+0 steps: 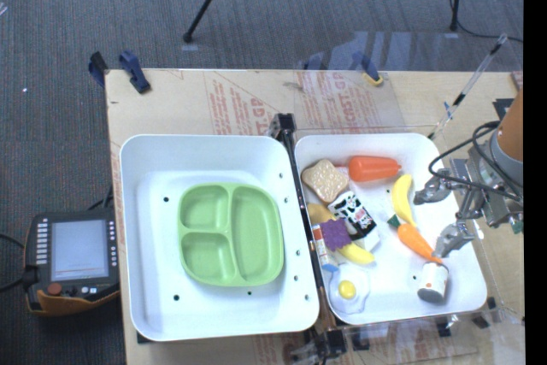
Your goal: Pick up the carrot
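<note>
One carrot (417, 241) lies just left of the gripper (450, 237); its state I cannot tell; descend centred across the carrot's middle, avoiding the banana (402, 197).

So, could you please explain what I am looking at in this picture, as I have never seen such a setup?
One camera looks down at a slant on a bench with two shallow white bins. The robot arm reaches in from the right; its hand hangs over the right bin, just beside the carrot it is meant to pick up. Nothing sits between its fingers. The right bin also holds toy food: a banana, toast, a fried egg, a milk carton and a red-orange piece. The left bin holds a green divided plate.
</note>
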You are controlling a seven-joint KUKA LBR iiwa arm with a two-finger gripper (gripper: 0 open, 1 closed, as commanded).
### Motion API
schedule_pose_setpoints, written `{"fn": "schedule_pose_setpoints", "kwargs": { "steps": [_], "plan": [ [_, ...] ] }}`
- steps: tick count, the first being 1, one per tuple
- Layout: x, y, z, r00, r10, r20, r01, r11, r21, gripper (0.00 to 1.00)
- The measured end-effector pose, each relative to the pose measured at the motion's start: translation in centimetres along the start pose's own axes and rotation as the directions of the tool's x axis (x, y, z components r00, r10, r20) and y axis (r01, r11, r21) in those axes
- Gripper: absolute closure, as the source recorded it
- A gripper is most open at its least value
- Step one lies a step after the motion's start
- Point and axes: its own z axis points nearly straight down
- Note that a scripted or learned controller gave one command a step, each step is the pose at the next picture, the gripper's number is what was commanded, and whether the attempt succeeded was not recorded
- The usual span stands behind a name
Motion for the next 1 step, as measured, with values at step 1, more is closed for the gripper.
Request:
{"fn": "schedule_pose_setpoints", "kwargs": {
  "steps": [1],
  "plan": [
    [-2.44,-3.67,15.15,0.992,0.127,0.0,-0.127,0.992,0.0,0.0]
  ]
}}
